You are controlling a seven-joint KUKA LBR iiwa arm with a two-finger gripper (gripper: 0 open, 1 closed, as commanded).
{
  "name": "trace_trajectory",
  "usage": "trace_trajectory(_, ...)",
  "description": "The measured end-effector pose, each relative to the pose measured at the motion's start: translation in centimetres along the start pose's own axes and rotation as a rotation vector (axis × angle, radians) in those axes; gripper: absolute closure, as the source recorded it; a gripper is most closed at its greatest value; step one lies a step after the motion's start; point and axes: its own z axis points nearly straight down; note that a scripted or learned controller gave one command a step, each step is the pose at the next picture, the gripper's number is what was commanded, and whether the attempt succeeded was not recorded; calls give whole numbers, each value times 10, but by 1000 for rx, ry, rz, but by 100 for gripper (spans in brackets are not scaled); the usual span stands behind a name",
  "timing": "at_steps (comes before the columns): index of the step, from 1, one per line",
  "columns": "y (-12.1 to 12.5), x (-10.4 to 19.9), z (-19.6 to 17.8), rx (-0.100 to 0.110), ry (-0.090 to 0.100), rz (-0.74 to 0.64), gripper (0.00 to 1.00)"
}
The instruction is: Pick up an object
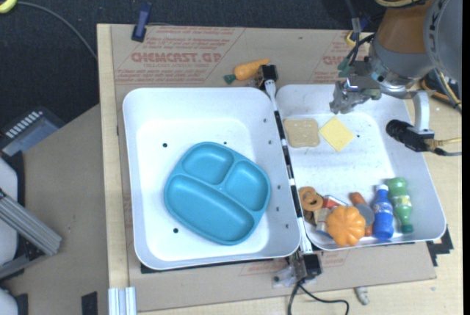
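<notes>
A: Two white bins on my feed. What's in the left bin?

B: I see a blue divided plate in its middle.

A: And the right bin?

B: Pumpkin, blue bottle, green bottle along its near edge; tan slice and yellow slice toward the far edge.

A: Gripper?

B: Above the far edge, near the yellow slice, nothing between its fingers; how wide they are, I can't tell.

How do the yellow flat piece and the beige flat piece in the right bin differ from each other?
The yellow piece is bright yellow; the beige piece is pale tan and speckled. The yellow piece lies turned like a diamond, while the beige piece sits roughly square to the bin's edges. The yellow piece lies nearer the gripper; the beige piece lies nearer the divider. Both are flat, square-like and rest on the right bin floor.
</notes>
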Motion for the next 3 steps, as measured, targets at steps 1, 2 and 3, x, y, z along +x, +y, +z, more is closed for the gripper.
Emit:
trace_trajectory(1, 0, 0, 0, 0, 0, 0, 0)
trace_trajectory(2, -53, -79, 84, 4, 0, 3, 0)
trace_trajectory(3, -128, -114, 106, 4, 2, 2, 0)
